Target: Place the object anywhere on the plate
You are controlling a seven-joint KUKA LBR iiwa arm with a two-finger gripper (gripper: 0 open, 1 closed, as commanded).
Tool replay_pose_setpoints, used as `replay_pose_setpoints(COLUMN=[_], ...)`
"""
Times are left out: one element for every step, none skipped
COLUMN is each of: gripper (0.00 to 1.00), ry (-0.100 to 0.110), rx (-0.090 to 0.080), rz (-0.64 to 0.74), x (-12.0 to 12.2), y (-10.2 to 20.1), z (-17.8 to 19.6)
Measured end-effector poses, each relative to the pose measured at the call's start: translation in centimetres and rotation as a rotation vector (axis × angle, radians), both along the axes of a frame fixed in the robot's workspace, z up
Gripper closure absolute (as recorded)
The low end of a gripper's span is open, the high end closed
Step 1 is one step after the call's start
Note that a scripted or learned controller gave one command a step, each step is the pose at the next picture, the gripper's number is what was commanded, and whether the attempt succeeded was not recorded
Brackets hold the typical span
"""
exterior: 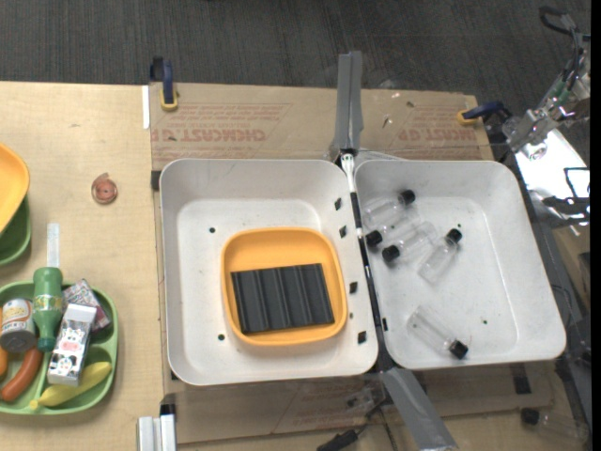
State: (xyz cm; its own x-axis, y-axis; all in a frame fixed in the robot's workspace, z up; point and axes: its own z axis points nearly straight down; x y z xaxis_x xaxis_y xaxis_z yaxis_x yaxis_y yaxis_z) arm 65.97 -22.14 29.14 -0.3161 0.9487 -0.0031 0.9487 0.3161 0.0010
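Two shallow white bins sit side by side on the bench. Left bin (188,205) holds a rounded-square orange plate (282,244), smooth-rimmed, bearing a dark ribbed rectangular block (283,298) whose long axis runs left to right. Right bin (507,252) contains several clear plastic vials (438,333) with black caps, lying at mixed angles. The hand's state cannot be told.

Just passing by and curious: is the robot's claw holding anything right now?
Gripper: cannot be told from this picture.
The dark ribbed block lies on the orange plate, and the vials lie loose in the right bin.
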Motion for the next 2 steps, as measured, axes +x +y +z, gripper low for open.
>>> replay_pose_setpoints(gripper=[1.0, 1.0], ry=[0.001, 0.0], rx=[0.0, -0.001], rz=[0.111, 0.399], x=[0.0, 0.0], y=[0.1, -0.1], z=[7.0, 15.0])
